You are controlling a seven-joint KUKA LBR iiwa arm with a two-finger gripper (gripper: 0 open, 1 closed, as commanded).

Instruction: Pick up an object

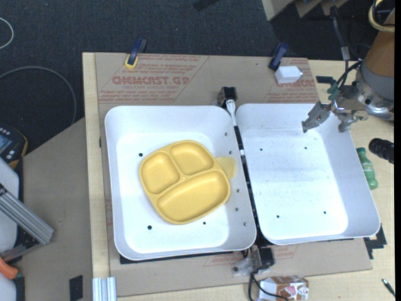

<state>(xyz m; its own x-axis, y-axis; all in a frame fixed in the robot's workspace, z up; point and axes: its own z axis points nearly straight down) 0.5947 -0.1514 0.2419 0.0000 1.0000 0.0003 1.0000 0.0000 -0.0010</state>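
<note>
At the near edge of the worktop, a pale brown board with red printing, lies one small brown and white packet, just in front of the gap between the bins. Two shallow white plastic bins stand side by side on the board, with a black strip between them.

The left bin holds one yellow plastic plate with three compartments: two small ones on the far side and one large one on the near side. It lies flat in the middle of the bin floor, a little toward the right wall. One small pale yellow piece shows just at its right edge; the view is too poor to say what it is, perhaps a thin flat scrap.

The right bin has a bare floor with a few dark dots. Beside its right wall one green object, like a marker or small bottle, lies on the worktop.

Above the far right corner of the right bin hangs the two-finger gripper of the grey arm. Its two fingers are spread apart and there is nothing between them. It is well apart from the yellow plate.

Farther back, one white block rests on the board, and two clamps hold the far edge: one with yellow and one blue.
</note>
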